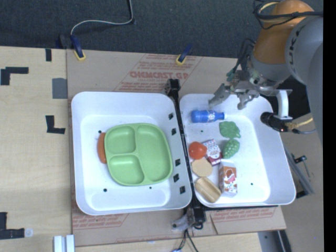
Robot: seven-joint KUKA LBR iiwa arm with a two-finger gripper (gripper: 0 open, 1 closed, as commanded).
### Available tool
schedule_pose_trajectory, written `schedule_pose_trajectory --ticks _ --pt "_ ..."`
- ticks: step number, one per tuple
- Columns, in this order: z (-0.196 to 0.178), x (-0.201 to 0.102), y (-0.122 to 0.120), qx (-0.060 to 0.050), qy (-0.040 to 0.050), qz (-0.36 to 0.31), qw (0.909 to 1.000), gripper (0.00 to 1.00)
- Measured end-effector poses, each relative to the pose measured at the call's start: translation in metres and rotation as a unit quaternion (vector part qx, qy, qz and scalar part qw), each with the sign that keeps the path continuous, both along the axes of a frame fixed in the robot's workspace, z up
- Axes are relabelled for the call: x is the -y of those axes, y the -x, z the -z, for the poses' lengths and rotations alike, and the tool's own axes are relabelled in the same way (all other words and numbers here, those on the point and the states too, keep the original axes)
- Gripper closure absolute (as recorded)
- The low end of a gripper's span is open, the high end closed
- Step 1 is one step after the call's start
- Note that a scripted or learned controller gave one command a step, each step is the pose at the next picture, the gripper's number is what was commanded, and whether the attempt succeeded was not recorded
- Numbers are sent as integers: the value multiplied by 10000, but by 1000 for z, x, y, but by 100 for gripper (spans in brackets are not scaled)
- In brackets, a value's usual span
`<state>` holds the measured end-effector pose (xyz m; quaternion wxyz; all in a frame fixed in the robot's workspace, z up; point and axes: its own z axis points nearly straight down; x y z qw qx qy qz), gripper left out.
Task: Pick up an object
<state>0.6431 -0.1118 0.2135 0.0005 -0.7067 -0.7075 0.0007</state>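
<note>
Gripper (232,96) spread wide over right bin's (273,185) far edge, nothing between its fingers.
I read the blue bottle (207,116) lying flat near the bin's far-left corner, long axis left-right, cap end rightward, smooth plastic cylinder. Green sectioned tray (139,154) sits in left bin (84,135).
</note>
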Motion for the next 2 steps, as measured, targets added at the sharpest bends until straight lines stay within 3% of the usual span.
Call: schedule_pose_trajectory --ticks 1,2 --pt "126 52 -1 27 14 1 10000 0" --pt "125 56 56 48 17 0 10000 0"
